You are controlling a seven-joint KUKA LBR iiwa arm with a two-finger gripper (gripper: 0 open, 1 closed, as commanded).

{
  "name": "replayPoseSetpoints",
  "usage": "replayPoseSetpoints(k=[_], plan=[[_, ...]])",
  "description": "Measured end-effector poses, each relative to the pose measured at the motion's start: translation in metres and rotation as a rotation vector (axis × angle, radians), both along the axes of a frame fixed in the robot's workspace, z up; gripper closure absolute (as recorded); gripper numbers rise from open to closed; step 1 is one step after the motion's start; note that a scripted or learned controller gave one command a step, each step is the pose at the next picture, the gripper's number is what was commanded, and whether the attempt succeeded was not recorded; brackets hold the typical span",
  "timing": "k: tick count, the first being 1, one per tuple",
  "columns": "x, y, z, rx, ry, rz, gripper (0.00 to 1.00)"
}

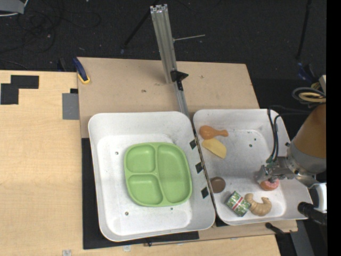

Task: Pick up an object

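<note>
arm point(311, 143): cut off by the right edge, only wrist part visible
gripper point(269, 176): fingertips too small and dark to tell their state
pink object point(269, 184): partly covered by the gripper, kind unclear
green packet point(236, 203): label too small to read

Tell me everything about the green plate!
The green plate is a rounded, plastic-looking tray with three sections: two on its left side and one long one on the right. It lies flat in the left white bin, turned a little askew. Its sections hold nothing, and nothing else touches it.
</note>
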State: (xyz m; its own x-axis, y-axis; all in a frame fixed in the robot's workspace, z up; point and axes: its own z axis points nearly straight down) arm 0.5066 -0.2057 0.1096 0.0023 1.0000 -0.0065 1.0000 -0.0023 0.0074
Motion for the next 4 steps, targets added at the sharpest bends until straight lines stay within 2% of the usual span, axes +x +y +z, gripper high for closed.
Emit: replayPoseSetpoints(k=[2,3,4], plan=[[-0.005,0.004,0.124,0.005,0.003,0.004,1.00],[-0.005,0.004,0.125,0.007,0.009,0.004,1.00],[0.004,0.060,0.117,0.010,0.010,0.008,1.00]])
